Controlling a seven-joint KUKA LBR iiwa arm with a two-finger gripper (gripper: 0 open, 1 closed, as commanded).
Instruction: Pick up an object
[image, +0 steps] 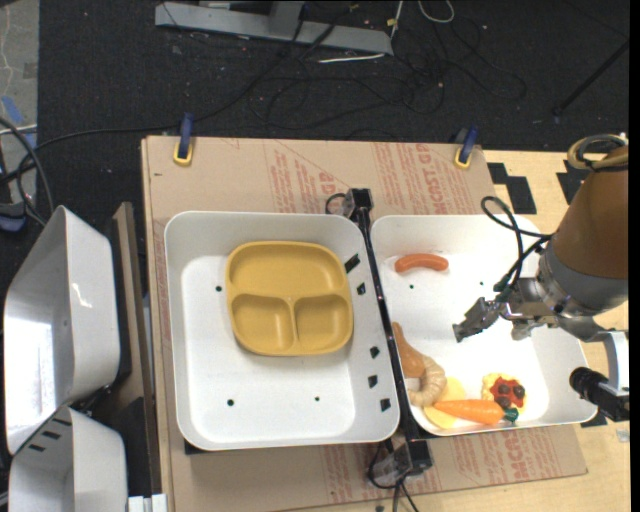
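Note:
My gripper (474, 324) hangs over the middle of the right bin (470, 230), pointing left, with nothing visible between its fingers. An orange sausage (421, 263) lies at the back of that bin, above and left of the gripper. Along the front lie a tan croissant-like piece (418, 369), an orange carrot (468, 409) and a small yellow toy with red and green bits (505, 389). A yellow slice (450, 388) sits under the carrot. The left bin (200, 330) holds a yellow three-part plate (290, 297).
A black divider (375, 300) with clips runs between the two bins. Cables loop over the right bin's back right corner (505, 225). Two clamps (183, 152) hold the cardboard base at the back. White containers (55, 310) stand to the far left.

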